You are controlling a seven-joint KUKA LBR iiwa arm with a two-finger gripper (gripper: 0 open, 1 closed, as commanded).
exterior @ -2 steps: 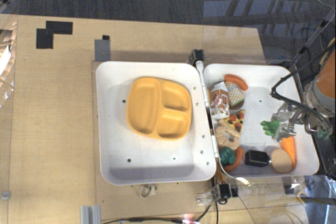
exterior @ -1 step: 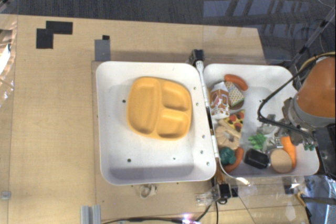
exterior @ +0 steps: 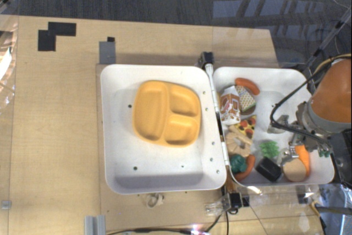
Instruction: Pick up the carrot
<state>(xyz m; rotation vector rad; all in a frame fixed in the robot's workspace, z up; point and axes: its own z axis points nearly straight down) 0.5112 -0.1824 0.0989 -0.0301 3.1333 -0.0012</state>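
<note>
The carrot [exterior: 303, 156], a short orange piece, lies in the front right corner of the right bin [exterior: 275, 75], touching a beige rounded toy [exterior: 296, 171]. My gripper [exterior: 306, 152] hangs right over the carrot, under the grey wrist and its orange band [exterior: 333, 91]. The wrist hides part of the carrot's far end. From this view I cannot tell whether the carrot is gripped or just lying below the gripper.
The right bin also holds a sausage [exterior: 247, 85], a printed can [exterior: 230, 107], a green leafy toy [exterior: 269, 148], a black block [exterior: 269, 169] and a teal-and-orange piece [exterior: 243, 164]. A yellow divided plate [exterior: 166, 111] sits in the left bin [exterior: 118, 135]. Black cables [exterior: 283, 102] loop over the right bin.
</note>
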